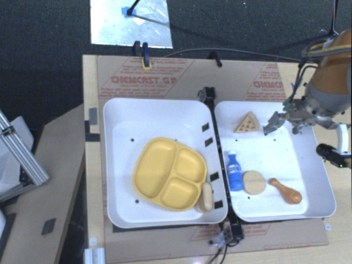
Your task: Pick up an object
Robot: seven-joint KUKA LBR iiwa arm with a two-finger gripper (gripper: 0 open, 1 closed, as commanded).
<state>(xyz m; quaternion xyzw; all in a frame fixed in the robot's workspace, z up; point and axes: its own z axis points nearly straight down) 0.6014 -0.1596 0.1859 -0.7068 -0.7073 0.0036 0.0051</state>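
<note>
A yellow tray [169,173] is sitting in the left bin [118,125], with a small tan roll [206,196] touching its right corner. In the right bin [322,194] a blue bottle [234,171] is lying just beside a round tan disc [254,182], and a brown wooden spoon [286,191] is lying near them. Both bins are resting on a cardboard-covered bench [165,76] over dark carpet [44,48]. A cheese wedge [247,123] is lying just left of the gripper [273,126], apart from it. I cannot tell how the gripper is set.
</note>
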